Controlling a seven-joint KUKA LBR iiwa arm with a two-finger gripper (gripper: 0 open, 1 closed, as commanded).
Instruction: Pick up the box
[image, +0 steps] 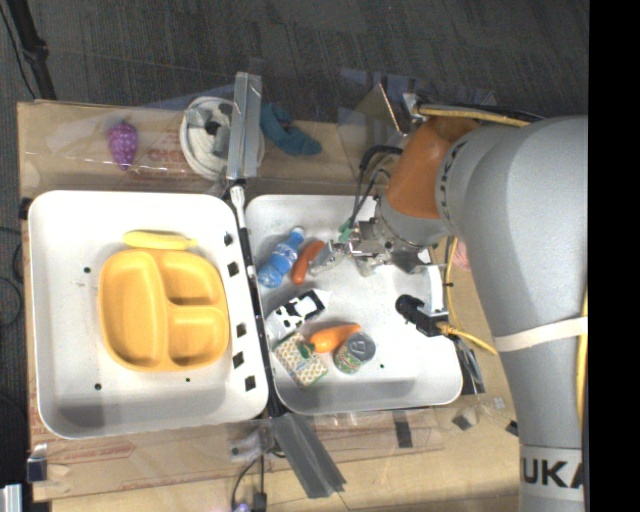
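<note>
Box (302, 361) is lying in the right bin (420, 385), touching the carrot (333, 337) and near the can (354, 352); gripper (352, 243) is hovering by the red item (307, 257), its grip state unclear.

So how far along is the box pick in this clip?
Nothing looks done: the box lies flat in the right bin, beside the carrot and the can. The gripper is over the bin's far part, near the red item. Left: move to the box, grasp, lift.
</note>
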